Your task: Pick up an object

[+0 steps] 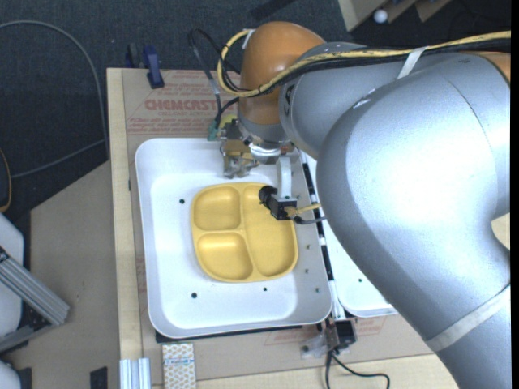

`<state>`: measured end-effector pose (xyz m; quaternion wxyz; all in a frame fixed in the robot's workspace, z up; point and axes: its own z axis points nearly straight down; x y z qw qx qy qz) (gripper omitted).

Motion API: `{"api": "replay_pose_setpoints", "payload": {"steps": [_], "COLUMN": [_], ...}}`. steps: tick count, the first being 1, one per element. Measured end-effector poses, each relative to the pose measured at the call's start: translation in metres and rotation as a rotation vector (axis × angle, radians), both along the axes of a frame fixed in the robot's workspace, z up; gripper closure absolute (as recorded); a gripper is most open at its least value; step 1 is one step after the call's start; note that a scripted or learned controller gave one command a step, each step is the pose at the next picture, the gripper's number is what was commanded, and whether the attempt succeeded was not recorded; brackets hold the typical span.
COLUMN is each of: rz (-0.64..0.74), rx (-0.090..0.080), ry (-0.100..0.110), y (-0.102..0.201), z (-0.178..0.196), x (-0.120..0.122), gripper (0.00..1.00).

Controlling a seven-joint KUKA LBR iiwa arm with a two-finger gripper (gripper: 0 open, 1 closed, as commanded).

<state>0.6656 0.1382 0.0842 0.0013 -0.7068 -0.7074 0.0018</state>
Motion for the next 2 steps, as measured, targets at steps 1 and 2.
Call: {"api": "replay_pose_setpoints", "payload": {"steps": [1, 2], "rz": [0.001, 0.002], "rx": [0.001, 0.002], "ry": [-0.007, -0.006], "y": [0.024, 0.081], "z": [0.049, 0.062], "x": [-0.002, -0.002], "gripper": [1.00, 1.00]}}
